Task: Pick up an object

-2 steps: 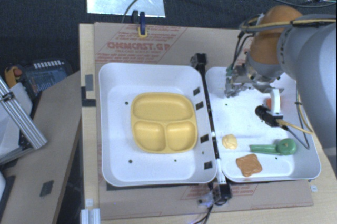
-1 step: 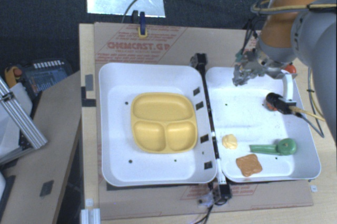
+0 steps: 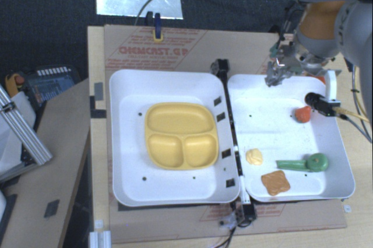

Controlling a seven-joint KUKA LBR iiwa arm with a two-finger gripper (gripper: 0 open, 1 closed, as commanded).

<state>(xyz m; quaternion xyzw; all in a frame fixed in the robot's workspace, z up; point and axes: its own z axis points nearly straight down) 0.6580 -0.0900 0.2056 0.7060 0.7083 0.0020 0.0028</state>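
Presently the gripper (image 3: 277, 76), spread impossible to tell, is hovering at the right bin's (image 3: 274, 121) eleven o'clock, seemingly in approach, while the red object (image 3: 302, 114) is lying at its five o'clock, calling for a lowering there.

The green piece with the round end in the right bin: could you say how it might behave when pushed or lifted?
The green piece lies straight and looks like moulded plastic, so it is probably stiff and light. Its round end would likely make it pivot rather than slide straight when pushed.
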